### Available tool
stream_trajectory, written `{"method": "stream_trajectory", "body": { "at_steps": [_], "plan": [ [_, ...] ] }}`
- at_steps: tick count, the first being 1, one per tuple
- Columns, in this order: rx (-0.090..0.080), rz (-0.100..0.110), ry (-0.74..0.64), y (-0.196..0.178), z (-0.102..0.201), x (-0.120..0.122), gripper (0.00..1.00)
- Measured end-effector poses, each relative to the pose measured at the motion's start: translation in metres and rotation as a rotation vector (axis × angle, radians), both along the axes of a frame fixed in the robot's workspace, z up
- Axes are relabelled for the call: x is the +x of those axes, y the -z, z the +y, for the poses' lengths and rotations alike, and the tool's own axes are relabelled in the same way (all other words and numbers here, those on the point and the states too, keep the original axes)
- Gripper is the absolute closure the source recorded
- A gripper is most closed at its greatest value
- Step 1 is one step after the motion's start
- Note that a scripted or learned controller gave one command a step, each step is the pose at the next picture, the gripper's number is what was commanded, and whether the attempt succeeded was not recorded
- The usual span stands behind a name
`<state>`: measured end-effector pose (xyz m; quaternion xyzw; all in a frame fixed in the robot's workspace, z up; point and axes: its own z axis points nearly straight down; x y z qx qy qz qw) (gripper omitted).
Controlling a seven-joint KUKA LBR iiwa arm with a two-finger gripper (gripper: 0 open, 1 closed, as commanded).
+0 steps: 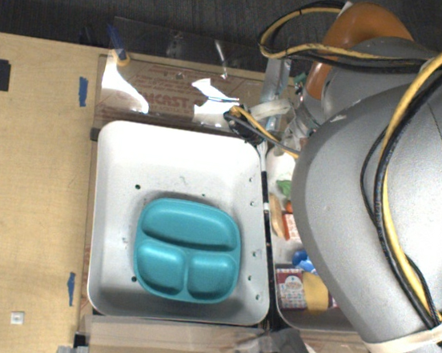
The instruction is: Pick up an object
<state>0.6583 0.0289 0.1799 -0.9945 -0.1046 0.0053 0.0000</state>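
STEP: reach, nothing lifted | ARM [380, 193]: you're low over the right bin [299, 318], covering most of it | HAND: can't tell its state | OBJECTS: small packets [293, 290] right bin, teal tray [188, 248] left bin [118, 158] | NEXT: you'd need a clean drop onto one item

Light: bright, even, from overhead
Glare: white hot spots on the clear plastic sheet [175, 93] behind the bins
Shadow: soft, beneath the teal divided plastic tray [188, 248]
Focus: huge grey arm [379, 201] slightly soft
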Motion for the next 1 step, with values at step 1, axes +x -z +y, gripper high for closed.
{"method": "stream_trajectory", "body": {
  "at_steps": [1],
  "plan": [
    [-0.014, -0.046, 0.021, 0.0245, 0.0215, -0.0134, 0.00]
  ]
}}
